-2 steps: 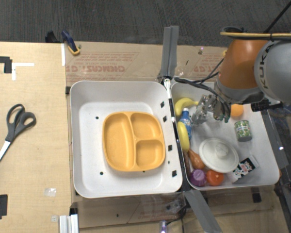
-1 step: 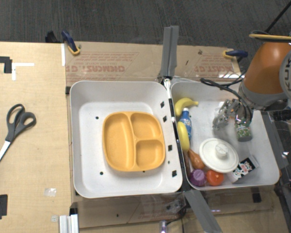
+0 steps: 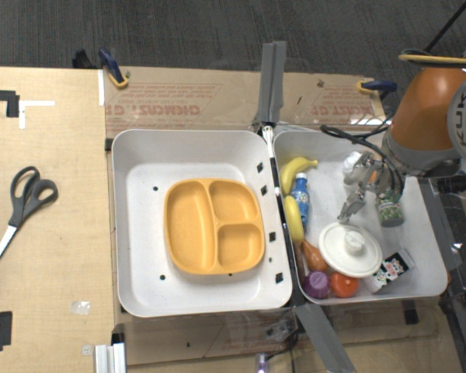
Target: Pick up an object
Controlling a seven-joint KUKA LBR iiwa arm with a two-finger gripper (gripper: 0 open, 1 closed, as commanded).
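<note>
two white bins (image 3: 124, 231) side by side; claw (image 3: 363, 189) hangs spread, gripping nothing, above white lid (image 3: 350, 249).

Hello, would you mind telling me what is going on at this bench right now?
A robot arm reaches from the right into the right bin, its gripper above the clutter there: a banana, a small bottle and a white lid. Nothing shows between its fingers. The left bin holds a yellow divided plate. Scissors lie on the bench.

Grey arm (image 3: 443, 142), orange band, silvery metal gripper (image 3: 365, 189).
</note>
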